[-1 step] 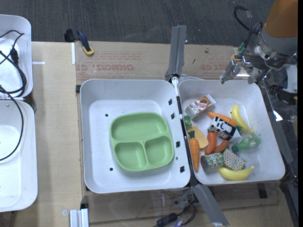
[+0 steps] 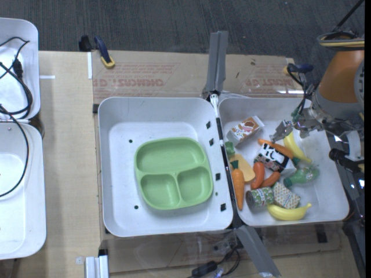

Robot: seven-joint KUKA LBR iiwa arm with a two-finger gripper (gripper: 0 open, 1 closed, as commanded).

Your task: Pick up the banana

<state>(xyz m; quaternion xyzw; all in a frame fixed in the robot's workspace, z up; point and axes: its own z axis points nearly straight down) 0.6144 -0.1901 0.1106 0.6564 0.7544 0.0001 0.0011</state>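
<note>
Gripper (image 2: 288, 133), finger state indiscernible, hovers beside 1 smooth curved banana (image 2: 296, 147) in the cluttered right bin (image 2: 342, 196).

I was looking at what seemed a robotics lab: white bins (image 2: 110, 155) on a cardboard-topped bench (image 2: 151, 74), loose cables (image 2: 14, 91).

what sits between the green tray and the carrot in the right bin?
Camera view: bare left-bin floor past the green tray, then the two bins' adjoining rims; the carrot lies just inside the right bin.
</note>
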